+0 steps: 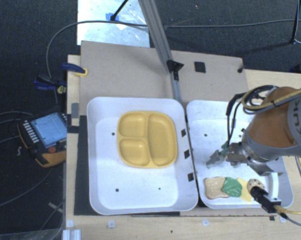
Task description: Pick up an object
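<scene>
The gripper (217, 159) hung open and empty; dropping squarely onto the tan bread-shaped toy (215, 188) just below its fingers seemed wisest.

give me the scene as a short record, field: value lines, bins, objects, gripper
left bin: holds a yellow divided plate, upright, toward the bin's far half
right bin: holds a toy sandwich by its near wall
toy sandwich: tan slice, green piece, yellow piece, lying flat
gripper: over the right bin, just above the toy sandwich in the view, nothing seen between its fingers
arm: reaches in from the right
</scene>
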Controlling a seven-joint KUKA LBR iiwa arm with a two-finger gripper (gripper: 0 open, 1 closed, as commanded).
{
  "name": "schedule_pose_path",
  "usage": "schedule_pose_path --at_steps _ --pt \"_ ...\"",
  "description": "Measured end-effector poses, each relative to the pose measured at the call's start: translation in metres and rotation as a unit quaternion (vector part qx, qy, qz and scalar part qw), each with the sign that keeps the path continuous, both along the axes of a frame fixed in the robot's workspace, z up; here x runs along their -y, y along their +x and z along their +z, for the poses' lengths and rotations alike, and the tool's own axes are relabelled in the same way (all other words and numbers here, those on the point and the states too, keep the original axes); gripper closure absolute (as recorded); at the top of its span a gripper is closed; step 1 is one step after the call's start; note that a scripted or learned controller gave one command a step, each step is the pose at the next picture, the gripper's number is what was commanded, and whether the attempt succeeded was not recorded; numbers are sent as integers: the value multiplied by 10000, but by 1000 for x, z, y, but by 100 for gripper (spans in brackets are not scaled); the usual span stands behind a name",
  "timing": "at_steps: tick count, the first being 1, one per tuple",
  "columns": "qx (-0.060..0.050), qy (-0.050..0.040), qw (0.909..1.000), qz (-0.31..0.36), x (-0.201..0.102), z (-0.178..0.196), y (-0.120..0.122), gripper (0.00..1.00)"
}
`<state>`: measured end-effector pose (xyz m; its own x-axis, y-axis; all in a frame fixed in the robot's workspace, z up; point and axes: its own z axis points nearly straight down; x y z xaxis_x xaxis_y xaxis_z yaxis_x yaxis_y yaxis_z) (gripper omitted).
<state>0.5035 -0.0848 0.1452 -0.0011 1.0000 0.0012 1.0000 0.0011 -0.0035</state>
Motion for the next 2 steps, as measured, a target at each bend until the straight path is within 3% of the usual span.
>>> schedule_pose_path --at_steps 1,2 --pt "2 0 10000 -3 -3 -42 1 0" --pt "31 0 10000 -2 -3 -58 3 0"
